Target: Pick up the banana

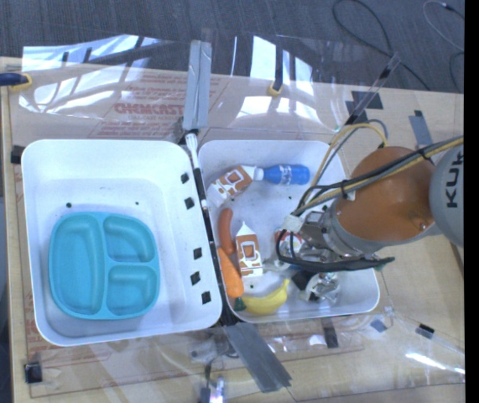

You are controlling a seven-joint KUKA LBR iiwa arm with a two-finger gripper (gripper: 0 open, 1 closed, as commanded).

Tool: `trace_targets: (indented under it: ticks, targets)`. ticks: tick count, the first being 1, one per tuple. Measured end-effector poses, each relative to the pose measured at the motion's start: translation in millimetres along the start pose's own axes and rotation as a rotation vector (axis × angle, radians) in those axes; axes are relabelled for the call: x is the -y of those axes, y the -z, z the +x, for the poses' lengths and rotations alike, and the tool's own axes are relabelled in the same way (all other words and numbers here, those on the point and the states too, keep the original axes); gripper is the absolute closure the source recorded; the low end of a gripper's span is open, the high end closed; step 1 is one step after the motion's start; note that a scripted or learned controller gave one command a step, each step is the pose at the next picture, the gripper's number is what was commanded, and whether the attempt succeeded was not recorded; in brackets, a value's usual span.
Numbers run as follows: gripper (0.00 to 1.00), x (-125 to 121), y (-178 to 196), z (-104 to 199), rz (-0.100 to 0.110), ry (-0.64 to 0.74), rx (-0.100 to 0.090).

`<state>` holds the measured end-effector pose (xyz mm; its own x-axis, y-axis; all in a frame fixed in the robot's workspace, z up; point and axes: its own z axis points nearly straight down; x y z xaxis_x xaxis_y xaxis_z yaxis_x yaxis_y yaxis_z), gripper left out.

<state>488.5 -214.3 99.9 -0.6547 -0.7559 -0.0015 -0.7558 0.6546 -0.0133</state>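
Near the front wall of the right bin (352, 309), the banana (266, 300) lies curved, smooth yellow, its left end beside the tapered orange carrot (231, 274). Gripper (321, 285) sits low just right of the banana; jaw state can't be told, cables and glare blur it. Glossy orange-and-white carton (248, 255) just above the banana, reddish sausage-like piece (225, 227) left of it, clear bottle (279, 175) with blue label, probably plastic, further back. Left bin (38, 170) holds a matte teal compartment tray (103, 264).
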Motion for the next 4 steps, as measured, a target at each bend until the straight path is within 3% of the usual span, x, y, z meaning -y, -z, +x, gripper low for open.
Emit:
trace_targets:
  ticks: [1, 2, 3, 4]
  targets:
    - [0.0, -4, -5, 5, -0.004, 0.202, -0.005]
    - [0.0, -8, -6, 5, -0.009, 0.296, -0.004]
    - [1.0, -9, 4, 2, -0.01, 0.301, -0.001]
    - [1.0, -42, 71, -33, -0.012, 0.268, 0.002]
